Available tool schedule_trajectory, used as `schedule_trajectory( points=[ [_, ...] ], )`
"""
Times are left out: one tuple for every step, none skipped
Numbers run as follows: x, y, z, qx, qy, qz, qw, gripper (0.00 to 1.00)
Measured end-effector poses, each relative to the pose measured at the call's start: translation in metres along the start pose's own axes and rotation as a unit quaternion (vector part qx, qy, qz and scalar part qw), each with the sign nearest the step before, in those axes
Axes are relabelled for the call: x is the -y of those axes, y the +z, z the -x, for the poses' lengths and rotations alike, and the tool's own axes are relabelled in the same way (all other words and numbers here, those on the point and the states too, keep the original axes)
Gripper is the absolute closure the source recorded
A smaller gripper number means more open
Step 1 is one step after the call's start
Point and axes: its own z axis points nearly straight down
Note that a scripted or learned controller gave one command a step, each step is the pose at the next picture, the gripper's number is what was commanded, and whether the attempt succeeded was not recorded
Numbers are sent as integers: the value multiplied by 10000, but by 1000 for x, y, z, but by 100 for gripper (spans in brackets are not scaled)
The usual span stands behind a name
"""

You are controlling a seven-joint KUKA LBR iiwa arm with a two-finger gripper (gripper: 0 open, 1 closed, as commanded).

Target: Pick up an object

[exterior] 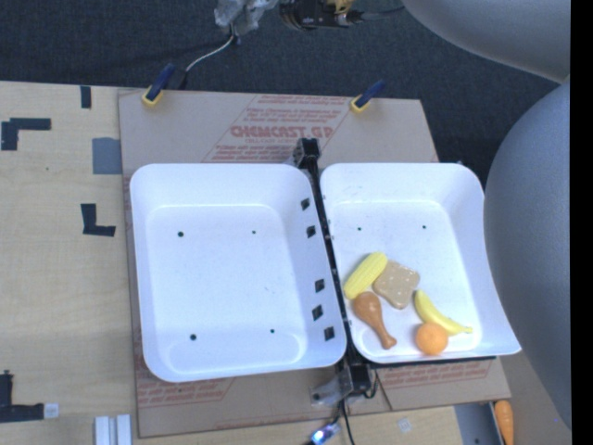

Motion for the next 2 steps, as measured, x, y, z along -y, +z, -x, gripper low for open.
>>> schedule_trajectory(
  points=[
    [39, 54, 0, 9, 0, -49, 10000, 100],
    [16, -2, 0, -7, -2, 7, 10000, 100]
  ],
)
